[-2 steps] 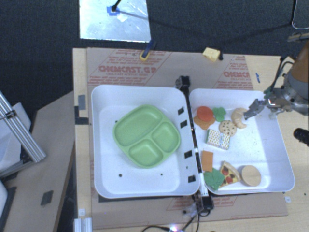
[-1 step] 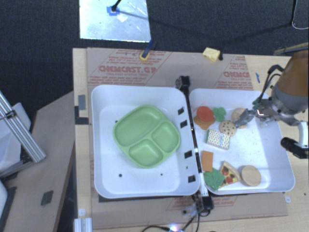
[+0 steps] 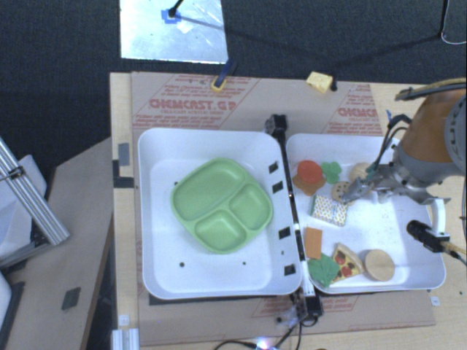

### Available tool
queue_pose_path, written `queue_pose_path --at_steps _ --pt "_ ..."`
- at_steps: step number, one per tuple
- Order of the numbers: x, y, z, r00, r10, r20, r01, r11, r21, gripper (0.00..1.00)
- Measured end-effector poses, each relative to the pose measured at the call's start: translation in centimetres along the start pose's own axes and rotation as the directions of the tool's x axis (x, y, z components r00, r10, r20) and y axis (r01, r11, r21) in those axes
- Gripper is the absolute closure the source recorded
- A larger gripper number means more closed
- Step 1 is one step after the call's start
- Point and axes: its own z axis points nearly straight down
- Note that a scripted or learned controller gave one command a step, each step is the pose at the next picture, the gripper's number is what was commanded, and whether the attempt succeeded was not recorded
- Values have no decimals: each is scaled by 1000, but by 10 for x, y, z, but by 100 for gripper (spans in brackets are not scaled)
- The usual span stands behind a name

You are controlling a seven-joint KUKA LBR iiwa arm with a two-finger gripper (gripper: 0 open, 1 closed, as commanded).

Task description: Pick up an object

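Nearest my camera, along the front wall of the right bin (image 3: 438, 279), I count three pieces in a row: a green leafy piece (image 3: 323, 270), a pizza slice (image 3: 349, 262) and a round tan disc (image 3: 379, 265). The slice's long axis runs diagonally, narrow end toward the upper left. Just behind them stands one orange block (image 3: 313, 242), upright on its long side, and beyond that one checkered packet (image 3: 330, 210), tilted. At the back of that bin I see one red round piece (image 3: 309, 173) touching a small green leaf (image 3: 332, 170), plus one spotted tan piece (image 3: 341, 191) and one pale piece (image 3: 359, 171). My claw (image 3: 355, 190) is down right beside the spotted piece; I cannot tell how it stands. The left bin (image 3: 157, 268) holds one green divided plate (image 3: 221, 205) with three compartments. Both bins sit side by side on the table (image 3: 120, 217).
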Motion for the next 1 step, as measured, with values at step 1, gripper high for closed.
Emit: queue_pose_path --at_steps 1 --pt "0 2 11 1000 0 2 0 1000 -4 0"
